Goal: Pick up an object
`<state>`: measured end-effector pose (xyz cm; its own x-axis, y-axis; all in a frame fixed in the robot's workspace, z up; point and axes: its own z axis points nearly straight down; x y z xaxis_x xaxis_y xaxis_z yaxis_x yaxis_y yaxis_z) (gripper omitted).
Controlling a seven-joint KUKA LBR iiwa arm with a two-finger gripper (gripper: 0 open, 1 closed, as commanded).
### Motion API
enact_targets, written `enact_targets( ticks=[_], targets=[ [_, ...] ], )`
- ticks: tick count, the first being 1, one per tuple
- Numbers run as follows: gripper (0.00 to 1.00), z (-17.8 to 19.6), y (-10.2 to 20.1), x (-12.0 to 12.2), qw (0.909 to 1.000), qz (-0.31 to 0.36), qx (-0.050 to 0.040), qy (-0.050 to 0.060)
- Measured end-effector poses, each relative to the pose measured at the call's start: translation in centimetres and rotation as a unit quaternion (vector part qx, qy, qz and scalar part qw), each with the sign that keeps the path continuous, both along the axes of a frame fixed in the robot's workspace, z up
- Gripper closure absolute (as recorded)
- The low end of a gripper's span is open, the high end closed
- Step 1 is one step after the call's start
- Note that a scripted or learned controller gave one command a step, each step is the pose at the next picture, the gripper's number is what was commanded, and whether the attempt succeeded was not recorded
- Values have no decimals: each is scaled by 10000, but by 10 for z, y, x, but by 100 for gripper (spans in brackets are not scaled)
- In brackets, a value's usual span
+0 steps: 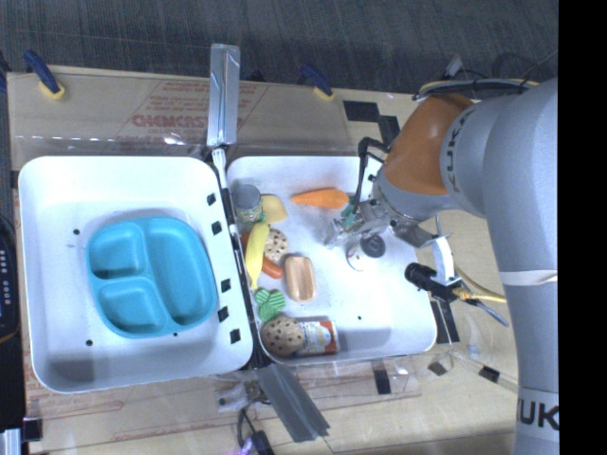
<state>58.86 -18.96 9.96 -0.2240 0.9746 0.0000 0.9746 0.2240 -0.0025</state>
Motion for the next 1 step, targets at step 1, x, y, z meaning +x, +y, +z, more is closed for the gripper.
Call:
enact_targets(
  ticks=[1],
  targets=[
    [0,0,0,0,10000,-1,0,2]
  ],
)
